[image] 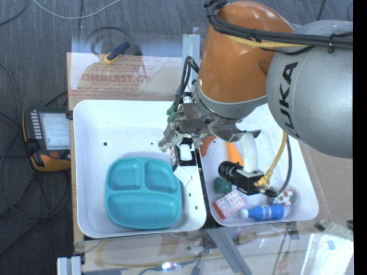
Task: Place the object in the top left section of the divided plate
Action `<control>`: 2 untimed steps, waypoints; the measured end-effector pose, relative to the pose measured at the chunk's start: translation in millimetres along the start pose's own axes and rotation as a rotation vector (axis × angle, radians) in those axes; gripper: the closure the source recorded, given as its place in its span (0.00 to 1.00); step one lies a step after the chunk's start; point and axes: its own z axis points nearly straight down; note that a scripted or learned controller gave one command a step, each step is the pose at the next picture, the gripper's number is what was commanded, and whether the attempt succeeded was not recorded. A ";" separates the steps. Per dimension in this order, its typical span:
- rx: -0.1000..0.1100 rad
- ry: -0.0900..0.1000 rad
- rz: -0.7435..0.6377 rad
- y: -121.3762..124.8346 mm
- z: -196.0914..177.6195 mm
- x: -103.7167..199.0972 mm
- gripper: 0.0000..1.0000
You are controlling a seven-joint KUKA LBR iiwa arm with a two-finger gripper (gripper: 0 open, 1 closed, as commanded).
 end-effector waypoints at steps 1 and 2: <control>0.006 0.003 0.033 21.6 121.9 31.6 1.00; 0.004 0.002 0.038 56.3 126.1 -31.5 1.00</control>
